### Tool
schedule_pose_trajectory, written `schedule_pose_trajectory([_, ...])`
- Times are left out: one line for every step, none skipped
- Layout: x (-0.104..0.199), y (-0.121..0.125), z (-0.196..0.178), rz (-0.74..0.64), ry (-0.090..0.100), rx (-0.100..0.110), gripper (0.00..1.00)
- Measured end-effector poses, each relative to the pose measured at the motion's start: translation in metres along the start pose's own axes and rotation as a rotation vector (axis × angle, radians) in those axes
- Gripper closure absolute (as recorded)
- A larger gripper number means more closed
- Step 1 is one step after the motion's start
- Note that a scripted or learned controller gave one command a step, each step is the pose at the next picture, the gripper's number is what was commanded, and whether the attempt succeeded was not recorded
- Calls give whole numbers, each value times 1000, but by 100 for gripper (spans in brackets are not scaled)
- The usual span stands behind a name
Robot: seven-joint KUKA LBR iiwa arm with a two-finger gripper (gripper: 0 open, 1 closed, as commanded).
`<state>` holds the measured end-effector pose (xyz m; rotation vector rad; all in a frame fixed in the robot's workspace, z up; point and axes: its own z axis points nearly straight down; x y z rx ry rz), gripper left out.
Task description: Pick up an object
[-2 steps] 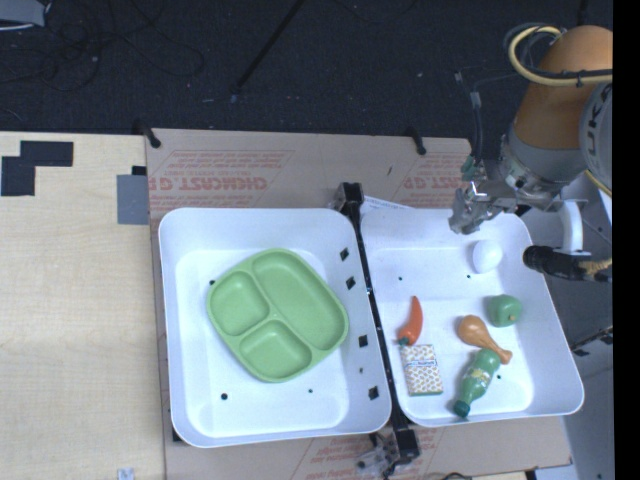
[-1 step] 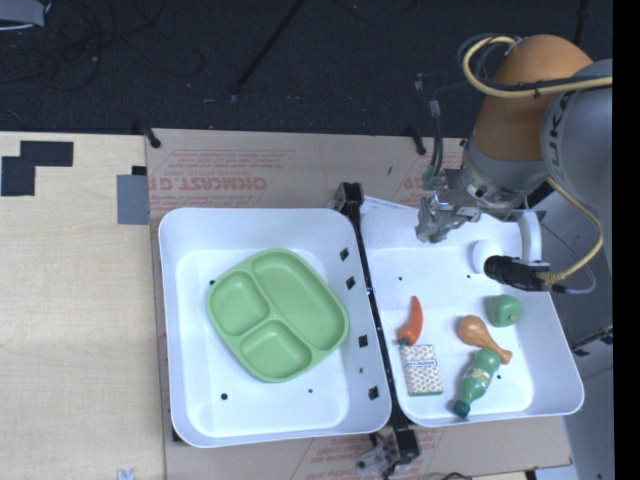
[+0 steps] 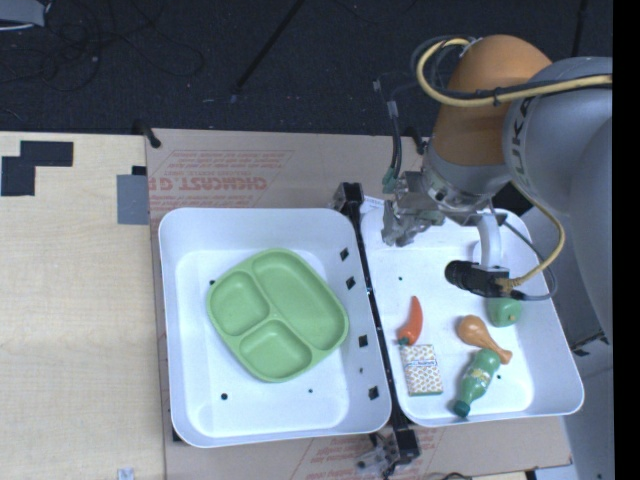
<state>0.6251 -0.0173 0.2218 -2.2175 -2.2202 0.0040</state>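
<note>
The end effector (image 3: pixel 402 230) hangs over the upper left corner of the right bin (image 3: pixel 440 258), close to the divide between the two bins, with nothing visibly caught in it; from this slanted angle I cannot tell whether it is spread or pressed together. The grey arm (image 3: pixel 565 148) with its orange band comes in from the upper right of the frame. The loose things that could be picked all lie lower in the right bin, apart from the end effector. A red-orange pepper (image 3: pixel 412 320) stands near the bin's left wall, and a small patterned box (image 3: pixel 423 369) lies just below it, touching or nearly touching its lower tip. To the right, a brown drumstick (image 3: pixel 480 336) lies tilted, and a green bottle (image 3: pixel 475 380) slants just beneath it toward the bin's lower edge. A green rounded toy (image 3: pixel 505 311) sits near the right wall, partly hidden. The left bin (image 3: pixel 200 388) holds a green divided plate (image 3: pixel 277 314) with three compartments, turned at an angle. Both bins rest on a cardboard sheet (image 3: pixel 250 173) on the pale wooden surface (image 3: pixel 70 318).
</note>
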Motion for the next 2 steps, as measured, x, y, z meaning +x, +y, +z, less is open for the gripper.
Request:
schedule_pose_trajectory([47,6,-7,-1,0,-2,100])
schedule_pose_trajectory([103,-4,-2,-3,0,0,100])
